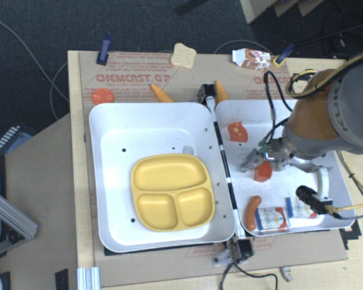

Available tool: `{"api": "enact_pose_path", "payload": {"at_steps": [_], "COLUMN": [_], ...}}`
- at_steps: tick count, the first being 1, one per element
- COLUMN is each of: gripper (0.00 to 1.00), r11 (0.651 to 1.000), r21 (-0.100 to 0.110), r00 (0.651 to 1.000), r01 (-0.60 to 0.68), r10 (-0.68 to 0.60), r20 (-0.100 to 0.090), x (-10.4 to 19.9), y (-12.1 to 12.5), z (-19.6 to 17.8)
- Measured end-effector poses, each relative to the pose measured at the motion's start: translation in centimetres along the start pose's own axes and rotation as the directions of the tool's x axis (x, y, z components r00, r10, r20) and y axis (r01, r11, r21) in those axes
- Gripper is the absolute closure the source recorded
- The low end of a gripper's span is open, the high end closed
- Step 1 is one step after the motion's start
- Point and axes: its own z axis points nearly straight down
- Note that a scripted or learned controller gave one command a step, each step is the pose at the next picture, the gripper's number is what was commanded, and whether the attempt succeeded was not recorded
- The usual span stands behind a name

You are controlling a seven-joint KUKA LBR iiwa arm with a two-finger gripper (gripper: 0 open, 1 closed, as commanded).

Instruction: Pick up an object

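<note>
Gripper (260, 157) — you see it low in the right bin (336, 207), jaw state hard to tell | red object (263, 172) just beneath its tip | yellow tray (171, 191) in left bin (109, 162)

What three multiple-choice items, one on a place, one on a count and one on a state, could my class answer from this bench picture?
1. Where does the yellow tray lie? A) left bin B) right bin C) floor
2. How many compartments has it? A) two B) three C) five
3. The tool is: A) low in the right bin B) over the left bin C) above the floor

Answers:
1. A, it sits within the left bin.
2. B, one long section above two smaller ones.
3. A, it hangs just above the small red object in the right bin.
</note>
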Motion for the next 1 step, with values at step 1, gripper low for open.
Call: {"api": "enact_pose_path", "payload": {"at_steps": [1], "gripper": [1.00], "r11": [1.000], "r21": [-0.002], "r00": [1.000], "r01": [-0.001], "r10": [0.001], "r20": [0.001], "x": [-0.01], "y": [0.03], "z": [-0.98]}}
